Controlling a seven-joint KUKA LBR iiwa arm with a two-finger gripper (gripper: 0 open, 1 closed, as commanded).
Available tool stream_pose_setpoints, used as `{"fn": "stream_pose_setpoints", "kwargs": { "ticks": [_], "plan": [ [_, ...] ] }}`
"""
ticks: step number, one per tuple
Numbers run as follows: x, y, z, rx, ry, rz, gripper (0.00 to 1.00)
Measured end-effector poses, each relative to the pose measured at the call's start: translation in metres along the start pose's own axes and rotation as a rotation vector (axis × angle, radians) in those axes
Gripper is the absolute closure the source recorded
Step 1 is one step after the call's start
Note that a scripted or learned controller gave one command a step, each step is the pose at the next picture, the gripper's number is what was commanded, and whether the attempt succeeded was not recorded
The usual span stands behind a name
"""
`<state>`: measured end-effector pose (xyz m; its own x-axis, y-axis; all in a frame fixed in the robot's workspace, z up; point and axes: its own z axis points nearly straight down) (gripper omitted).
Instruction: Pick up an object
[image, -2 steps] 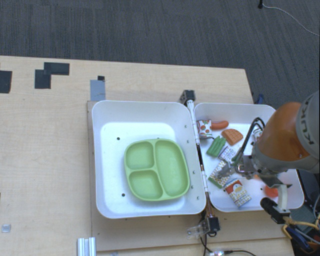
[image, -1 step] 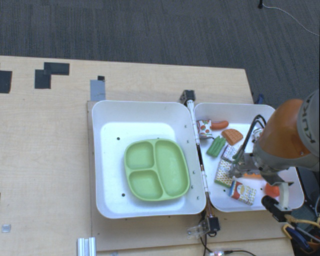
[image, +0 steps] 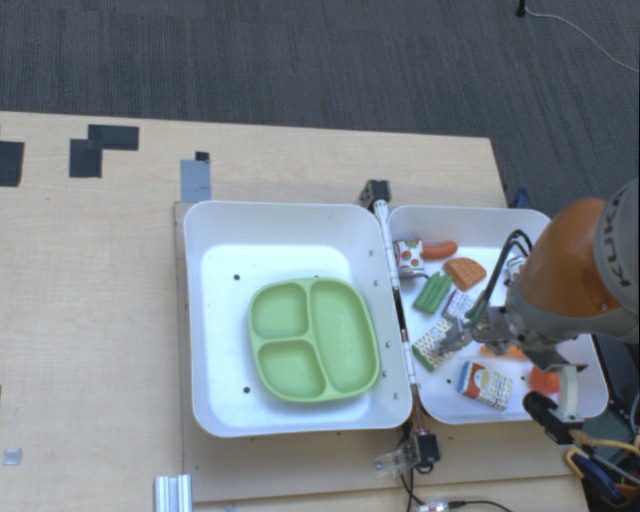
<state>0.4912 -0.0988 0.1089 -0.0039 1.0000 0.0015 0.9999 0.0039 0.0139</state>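
The end effector (image: 468, 330) is hovering over the speckled packet (image: 432, 343) near the right bin's (image: 480, 216) left wall; finger spread cannot be told. It should be descending squarely, avoiding the neighbouring box (image: 485, 384).

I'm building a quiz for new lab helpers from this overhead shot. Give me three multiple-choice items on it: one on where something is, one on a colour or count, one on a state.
1. Where is the green divided plate?
A. In the left bin
B. In the right bin
C. On the bare bench

2. How many compartments does the plate have?
A. Two
B. Three
C. Five

3. How does the arm stand with respect to the bins?
A. Parked over the carpet
B. Reaching over the left bin
C. Reaching over the right bin

Answers:
1. A, the plate lies flat inside the left bin, near its middle.
2. B, two smaller sections sit at the left and one long section at the right.
3. C, the arm's orange band hangs over the right bin, and the gripper is down among the small objects there, beside a green object.
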Motion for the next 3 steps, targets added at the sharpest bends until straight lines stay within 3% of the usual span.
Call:
{"fn": "stream_pose_setpoints", "kwargs": {
  "ticks": [1, 2, 3],
  "plan": [
    [0.012, 0.000, 0.019, -0.002, -0.003, 0.002, 0.00],
    [0.014, 0.004, 0.006, -0.011, 0.000, 0.000, 1.00],
    [0.014, 0.003, 0.006, -0.010, 0.000, 0.000, 0.00]
  ]
}}
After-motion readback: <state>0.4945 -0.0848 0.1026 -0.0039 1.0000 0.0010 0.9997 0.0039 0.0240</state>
